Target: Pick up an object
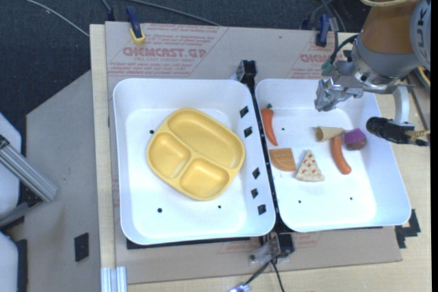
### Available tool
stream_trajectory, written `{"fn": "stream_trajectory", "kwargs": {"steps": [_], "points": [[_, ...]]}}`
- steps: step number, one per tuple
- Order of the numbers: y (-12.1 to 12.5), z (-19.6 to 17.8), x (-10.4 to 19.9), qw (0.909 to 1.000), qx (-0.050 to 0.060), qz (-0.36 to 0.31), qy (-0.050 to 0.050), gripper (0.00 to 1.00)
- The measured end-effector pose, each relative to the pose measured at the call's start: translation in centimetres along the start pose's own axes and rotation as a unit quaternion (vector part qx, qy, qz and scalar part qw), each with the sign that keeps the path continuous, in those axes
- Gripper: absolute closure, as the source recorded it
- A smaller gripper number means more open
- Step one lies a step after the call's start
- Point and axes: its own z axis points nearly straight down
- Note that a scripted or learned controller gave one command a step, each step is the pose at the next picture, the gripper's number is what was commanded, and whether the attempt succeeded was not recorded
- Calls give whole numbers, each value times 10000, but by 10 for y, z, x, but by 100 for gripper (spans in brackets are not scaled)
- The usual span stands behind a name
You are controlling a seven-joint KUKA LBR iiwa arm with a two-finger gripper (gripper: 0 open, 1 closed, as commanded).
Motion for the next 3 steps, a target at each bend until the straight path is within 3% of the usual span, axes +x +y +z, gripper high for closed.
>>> {"fn": "stream_trajectory", "kwargs": {"steps": [1,2,3], "points": [[2,-52,0,10000,-2,-2,1,100],[-22,-33,49,10000,59,-19,22,100],[-40,-30,107,10000,53,-23,18,100]]}}
